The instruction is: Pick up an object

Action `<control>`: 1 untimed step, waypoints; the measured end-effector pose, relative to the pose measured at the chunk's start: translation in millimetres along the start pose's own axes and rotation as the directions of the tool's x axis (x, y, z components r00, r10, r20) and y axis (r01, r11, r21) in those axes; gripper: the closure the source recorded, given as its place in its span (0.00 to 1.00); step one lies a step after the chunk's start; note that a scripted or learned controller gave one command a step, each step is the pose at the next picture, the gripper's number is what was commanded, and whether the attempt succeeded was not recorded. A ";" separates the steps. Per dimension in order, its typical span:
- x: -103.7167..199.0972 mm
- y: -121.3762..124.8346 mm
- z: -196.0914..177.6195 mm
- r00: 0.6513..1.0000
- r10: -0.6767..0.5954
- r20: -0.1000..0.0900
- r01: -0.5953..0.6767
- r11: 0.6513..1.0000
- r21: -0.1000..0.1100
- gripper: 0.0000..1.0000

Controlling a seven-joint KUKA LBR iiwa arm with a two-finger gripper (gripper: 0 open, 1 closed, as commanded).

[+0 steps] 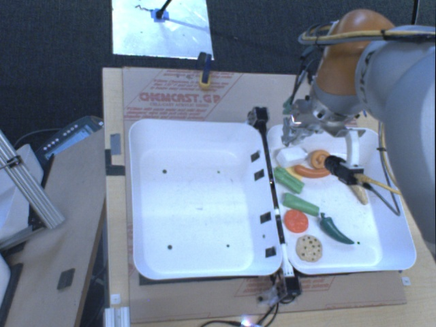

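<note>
Two bins: I see smooth white trays, left bin point(197, 196) and right bin point(388, 244).
Gripper point(294, 129): metallic, low over the right bin's far corner; I cannot tell its grip.
Just below it: white block point(291, 156), curved orange sausage point(310, 172).
Nearer me: green bean pods point(288, 180), red disc point(296, 221), speckled cookie point(308, 248), dark green pepper point(335, 229).

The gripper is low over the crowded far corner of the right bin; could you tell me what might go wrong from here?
The gripper sits by the divider, so it may strike it. The white block, hot dog and green piece lie close together, so a grasp could nudge neighbours or catch two.
</note>
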State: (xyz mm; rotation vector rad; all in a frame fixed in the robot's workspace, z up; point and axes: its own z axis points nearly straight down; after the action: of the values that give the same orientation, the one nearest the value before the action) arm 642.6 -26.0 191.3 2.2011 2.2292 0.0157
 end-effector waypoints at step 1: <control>-19.9 27.9 -30.0 1.000 0.007 0.002 -0.007 1.000 0.007 1.00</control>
State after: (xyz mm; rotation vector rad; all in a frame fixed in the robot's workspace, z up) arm 670.3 -45.6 221.6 2.2112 2.2246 0.0057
